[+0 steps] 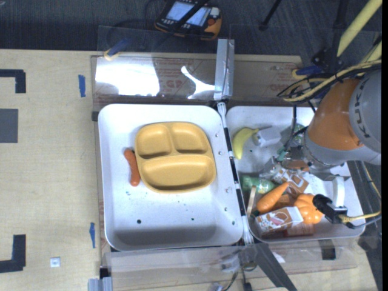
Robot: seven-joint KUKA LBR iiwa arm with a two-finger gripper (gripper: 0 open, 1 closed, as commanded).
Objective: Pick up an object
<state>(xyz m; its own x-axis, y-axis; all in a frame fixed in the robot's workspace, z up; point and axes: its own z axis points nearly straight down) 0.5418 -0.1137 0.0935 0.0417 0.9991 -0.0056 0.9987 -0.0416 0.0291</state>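
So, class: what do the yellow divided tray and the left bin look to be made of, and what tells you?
Tray: probably moulded plastic, smooth with a soft sheen; its colour is even and the compartment edges are rounded. Left bin: likely white plastic, slightly glossy, with rounded corners and light glare near its upper rim.

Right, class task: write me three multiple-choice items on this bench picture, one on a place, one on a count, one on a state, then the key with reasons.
1. Where does the yellow tray lie?
A. in the left bin
B. in the right bin
C. on the wooden bench

2. How many compartments does the tray have?
A. two
B. three
C. five

3. How does the tray lie?
A. open side up
B. upside down
C. standing on edge

Key: 1 A, it rests on the floor of the left bin, beside an orange sausage. 2 B, two small hollows above one wide hollow. 3 A, the hollows face the camera.
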